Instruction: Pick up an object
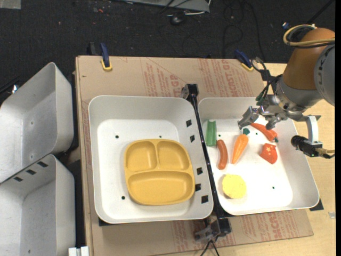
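The right bin (pixel 277 193) holds a green block (pixel 211 133), a red sausage (pixel 221 153), a carrot (pixel 240 147), a red-orange chili-shaped piece (pixel 265 131), a red chunk (pixel 269 153) and a yellow disc (pixel 234 186). My gripper (pixel 260 120) hangs over the bin's back right part, open, its grey fingers (pixel 246 118) spread to either side. The chili-shaped piece lies just below and between them, resting on the bin floor. The carrot's green tip is close to the left finger.
The left bin (pixel 106 143) carries a yellow divided plate (pixel 159 171). A black divider (pixel 200 143) runs between the bins. Two spare white bins (pixel 32 121) stand off the bench to the left. Bare bin floor lies at the right bin's front right.
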